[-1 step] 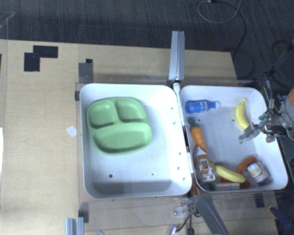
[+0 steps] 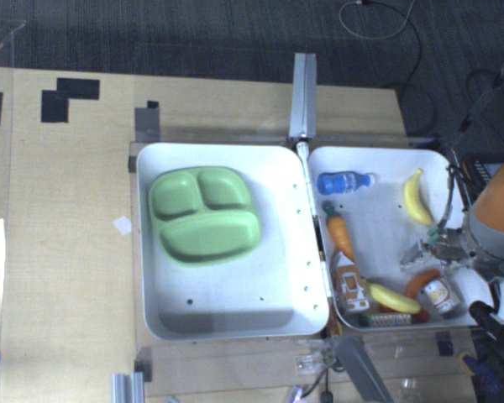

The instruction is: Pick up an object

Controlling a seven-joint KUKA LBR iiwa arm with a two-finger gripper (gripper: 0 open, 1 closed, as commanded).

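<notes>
Plausibly, a miss could be caused by crowding: the gripper (image 2: 433, 248), its opening impossible to tell, is poised beside the can (image 2: 438, 295) and banana (image 2: 393, 298).

a pale wooden bench top (image 2: 67, 225) fills the left and middle, marked with black squares (image 2: 67, 97) near its far edge. beyond it lies dark grey carpet (image 2: 193, 15), where a thin cable (image 2: 386, 11) loops at the upper right.
</notes>
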